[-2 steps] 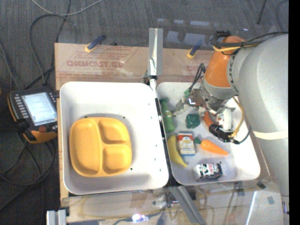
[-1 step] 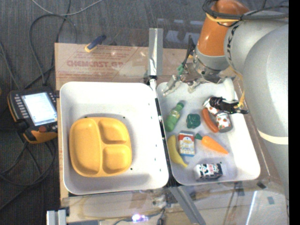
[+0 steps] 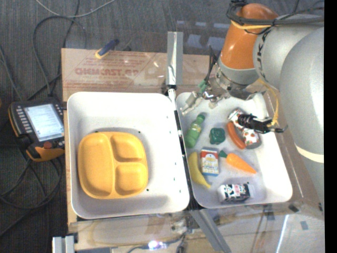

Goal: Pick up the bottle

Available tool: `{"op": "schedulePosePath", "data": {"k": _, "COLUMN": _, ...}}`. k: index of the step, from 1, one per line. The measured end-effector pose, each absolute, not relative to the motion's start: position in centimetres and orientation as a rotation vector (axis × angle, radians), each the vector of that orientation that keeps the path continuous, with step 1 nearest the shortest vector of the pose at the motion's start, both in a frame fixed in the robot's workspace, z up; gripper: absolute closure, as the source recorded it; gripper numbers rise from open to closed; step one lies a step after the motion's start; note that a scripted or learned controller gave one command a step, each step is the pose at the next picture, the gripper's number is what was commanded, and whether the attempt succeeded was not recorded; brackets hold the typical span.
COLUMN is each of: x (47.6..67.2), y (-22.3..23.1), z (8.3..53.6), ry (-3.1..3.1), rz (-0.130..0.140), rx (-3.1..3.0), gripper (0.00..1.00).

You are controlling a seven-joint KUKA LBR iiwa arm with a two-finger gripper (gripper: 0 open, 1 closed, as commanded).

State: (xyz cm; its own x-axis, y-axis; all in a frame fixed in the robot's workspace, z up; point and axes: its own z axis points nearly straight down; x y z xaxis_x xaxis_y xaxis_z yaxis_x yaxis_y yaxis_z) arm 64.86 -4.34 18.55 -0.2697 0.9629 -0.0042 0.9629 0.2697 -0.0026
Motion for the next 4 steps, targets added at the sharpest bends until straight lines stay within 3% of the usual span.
{"op": "schedulePosePath", "data": {"k": 1, "x": 61.3, "y": -7.5, "z": 18.3, "ry": 2.524, "rz": -0.006, "rx": 1.869, "gripper": 0.00}}
{"op": "schedulePosePath", "data": {"k": 2, "x": 66.9, "y": -7.8, "z": 22.0, "ry": 2.595, "rz": -0.003, "rx": 1.764, "gripper": 0.00}}
{"op": "schedulePosePath", "data": {"k": 3, "x": 64.7, "y": -5.0, "z": 25.1, "ry": 2.440, "rz": -0.003, "rx": 1.979, "gripper": 0.00}}
{"op": "schedulePosePath", "data": {"k": 4, "x": 66.6, "y": -10.0, "z": 15.1, "ry": 2.508, "rz": -0.006, "rx": 1.891, "gripper": 0.00}}
